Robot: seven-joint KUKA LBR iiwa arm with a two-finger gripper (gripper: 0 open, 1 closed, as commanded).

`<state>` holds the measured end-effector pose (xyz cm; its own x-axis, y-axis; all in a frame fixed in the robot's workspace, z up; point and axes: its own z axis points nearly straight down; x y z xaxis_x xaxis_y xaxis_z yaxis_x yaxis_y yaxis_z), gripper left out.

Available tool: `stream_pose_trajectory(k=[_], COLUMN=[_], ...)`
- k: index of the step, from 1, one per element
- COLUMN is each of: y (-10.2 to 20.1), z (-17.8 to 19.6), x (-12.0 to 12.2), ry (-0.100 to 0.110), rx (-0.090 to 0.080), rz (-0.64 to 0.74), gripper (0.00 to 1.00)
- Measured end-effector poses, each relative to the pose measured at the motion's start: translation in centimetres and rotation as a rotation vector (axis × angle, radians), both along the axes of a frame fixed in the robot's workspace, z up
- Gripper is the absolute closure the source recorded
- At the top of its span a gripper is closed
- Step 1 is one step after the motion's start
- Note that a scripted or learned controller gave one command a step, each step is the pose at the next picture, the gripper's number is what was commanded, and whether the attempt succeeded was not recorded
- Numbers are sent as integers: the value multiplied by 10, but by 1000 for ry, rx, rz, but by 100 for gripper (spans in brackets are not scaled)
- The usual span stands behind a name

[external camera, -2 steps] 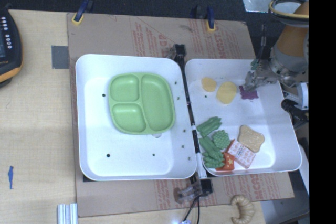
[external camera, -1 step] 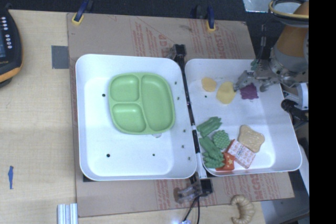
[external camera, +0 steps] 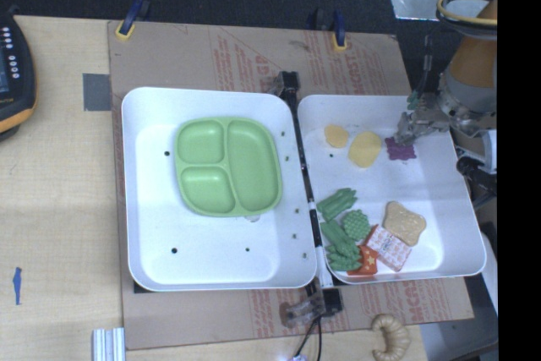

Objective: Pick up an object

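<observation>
My gripper (external camera: pixel 407 131) hangs over the far right part of the right bin (external camera: pixel 461 207), fingertips just above a small purple object (external camera: pixel 401 150). Left of it lie two yellow pieces, a small round one (external camera: pixel 336 136) and a larger one (external camera: pixel 365 149). Toward the bin's near side sit several green vegetable pieces (external camera: pixel 341 226), a tan bread slice (external camera: pixel 404 222) and a red-and-white packet (external camera: pixel 385 250). Nothing shows between the fingers.
The left bin (external camera: pixel 152 249) holds a green divided plate (external camera: pixel 228 166). A black pendant (external camera: pixel 13 72) lies at the bench's left edge. A tan curled object (external camera: pixel 391 336) rests on the cardboard in front of the right bin. Blue clamps (external camera: pixel 339 31) pin the far edge.
</observation>
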<state>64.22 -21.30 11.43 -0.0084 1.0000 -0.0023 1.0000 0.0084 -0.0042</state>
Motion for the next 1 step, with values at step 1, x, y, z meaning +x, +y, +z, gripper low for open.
stream_pose_trajectory(k=[1], y=[0], z=[-1], x=[0], ry=[1], rx=[0], rz=[1], gripper=[0])
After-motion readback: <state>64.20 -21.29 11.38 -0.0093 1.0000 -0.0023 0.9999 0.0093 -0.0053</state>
